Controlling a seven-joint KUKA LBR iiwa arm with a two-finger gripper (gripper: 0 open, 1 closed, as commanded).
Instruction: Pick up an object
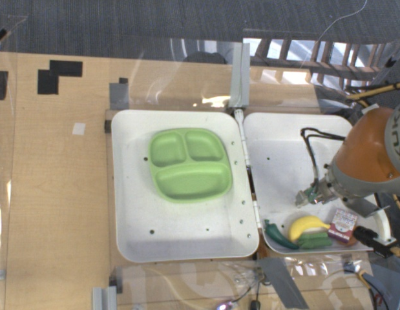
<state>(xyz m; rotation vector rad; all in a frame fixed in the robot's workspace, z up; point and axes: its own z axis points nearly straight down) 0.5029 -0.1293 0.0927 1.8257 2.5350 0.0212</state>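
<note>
Banana point(307, 225) hugs right bin's point(277, 134) near edge — claw point(309, 196) just above.

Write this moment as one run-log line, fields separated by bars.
arm: over right bin | gripper: low, above banana | grasp: none seen | green divided plate: left bin

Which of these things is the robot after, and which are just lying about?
For the job: banana, green vegetable, small carton, gripper.

Just lying about: green plate, left bin, right bin.
</note>
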